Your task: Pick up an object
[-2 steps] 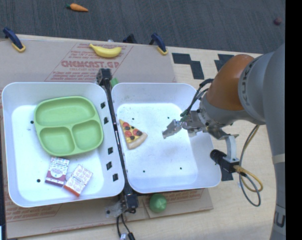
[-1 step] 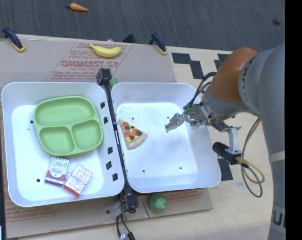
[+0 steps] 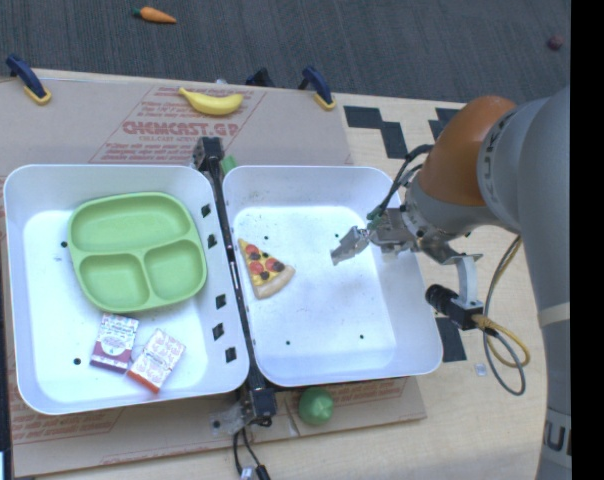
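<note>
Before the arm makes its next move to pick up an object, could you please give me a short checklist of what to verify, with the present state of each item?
1. A target is in the right bin: ok, the pizza slice lies flat near that bin's left wall.
2. The target stands free of other things: ok, bare bin floor surrounds it.
3. The gripper is above the target: not ok, it is to the right of the slice, over bare floor.
4. The gripper carries nothing: cannot tell, the fingers are too small to read.
5. Other candidates: ok, two small packets lie in the left bin below the green plate.
</note>
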Controlling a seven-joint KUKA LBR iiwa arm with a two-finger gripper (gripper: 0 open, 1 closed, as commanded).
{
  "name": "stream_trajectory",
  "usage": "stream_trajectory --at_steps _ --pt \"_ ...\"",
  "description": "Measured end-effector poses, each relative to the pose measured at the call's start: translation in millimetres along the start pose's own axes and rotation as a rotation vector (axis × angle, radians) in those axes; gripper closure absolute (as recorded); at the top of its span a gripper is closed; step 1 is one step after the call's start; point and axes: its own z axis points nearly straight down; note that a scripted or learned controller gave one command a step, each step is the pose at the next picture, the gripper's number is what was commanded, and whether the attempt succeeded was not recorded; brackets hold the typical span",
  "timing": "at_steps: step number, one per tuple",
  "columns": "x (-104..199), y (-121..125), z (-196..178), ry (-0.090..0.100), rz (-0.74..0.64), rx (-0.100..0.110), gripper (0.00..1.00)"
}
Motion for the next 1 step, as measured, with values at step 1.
stream_trajectory --at_steps 1 --pt "-0.3 -78.9 -20.4 0.0 -0.001 0.001 0.0"
